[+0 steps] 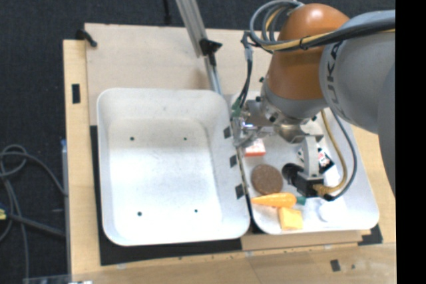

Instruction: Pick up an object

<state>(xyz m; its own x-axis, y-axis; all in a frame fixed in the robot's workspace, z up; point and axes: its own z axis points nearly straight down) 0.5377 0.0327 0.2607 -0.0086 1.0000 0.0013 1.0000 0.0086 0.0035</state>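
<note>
My gripper hangs low over the left side of the right bin, close to the wall between the two bins. A small red and white object lies right under it; whether they touch is unclear. In front of that sits a brown round disc. An orange carrot-shaped piece and a yellow block lie near the bin's front edge. The arm's orange band and grey body hide the back half of the bin.
The left bin stands beside the right one, their walls touching. A slanted metal rail rises behind the bins. A small white item rests at the right bin's front right.
</note>
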